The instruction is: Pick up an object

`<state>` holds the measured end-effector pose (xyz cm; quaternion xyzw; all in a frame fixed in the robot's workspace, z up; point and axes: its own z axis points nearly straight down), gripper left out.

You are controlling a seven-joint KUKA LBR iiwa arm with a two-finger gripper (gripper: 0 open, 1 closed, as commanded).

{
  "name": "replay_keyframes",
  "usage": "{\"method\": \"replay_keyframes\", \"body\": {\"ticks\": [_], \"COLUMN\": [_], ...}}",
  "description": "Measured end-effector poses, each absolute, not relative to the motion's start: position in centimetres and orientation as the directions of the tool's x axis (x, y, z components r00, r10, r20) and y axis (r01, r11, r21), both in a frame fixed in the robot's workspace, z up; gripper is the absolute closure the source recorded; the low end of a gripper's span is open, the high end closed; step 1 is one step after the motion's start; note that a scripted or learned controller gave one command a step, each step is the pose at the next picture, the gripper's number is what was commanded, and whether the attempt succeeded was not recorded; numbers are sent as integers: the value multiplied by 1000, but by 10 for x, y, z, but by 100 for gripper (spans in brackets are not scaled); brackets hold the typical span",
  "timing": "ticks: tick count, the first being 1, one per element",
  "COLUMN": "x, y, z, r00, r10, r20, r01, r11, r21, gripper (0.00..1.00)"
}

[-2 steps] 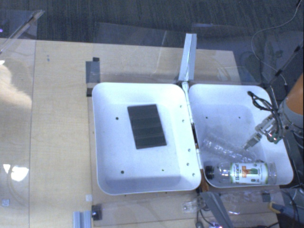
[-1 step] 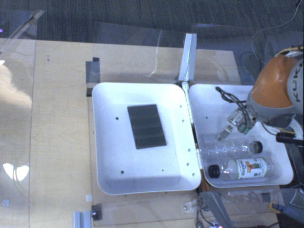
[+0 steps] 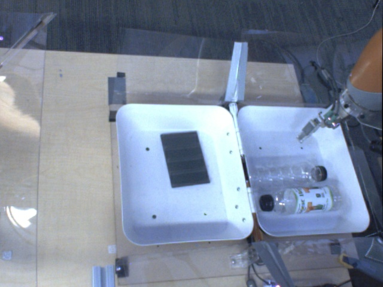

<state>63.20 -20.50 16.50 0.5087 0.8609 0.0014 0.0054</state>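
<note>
A dark grey flat rectangular pad (image 3: 185, 158) lies in the middle of the left bin (image 3: 137, 220). Two clear plastic bottles lie on their sides in the right bin (image 3: 269, 121): one bare with a dark cap (image 3: 290, 173), and one with a label and a black cap (image 3: 297, 200) nearer the front. My gripper (image 3: 314, 126) hangs over the far right part of the right bin, well behind both bottles and apart from them. I see nothing in it.
A metal post (image 3: 236, 70) stands at the back between the two bins. Cables (image 3: 326, 70) and the orange-banded arm (image 3: 366, 70) sit at the far right. Bare wooden bench (image 3: 66, 160) stretches to the left of the bins.
</note>
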Motion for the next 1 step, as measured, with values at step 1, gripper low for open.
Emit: {"method": "replay_keyframes", "body": {"ticks": [1], "x": [565], "y": [-205], "z": [124], "r00": [-503], "r10": [864], "r20": [-3], "r01": [864], "r11": [503], "r21": [3], "gripper": [0]}}
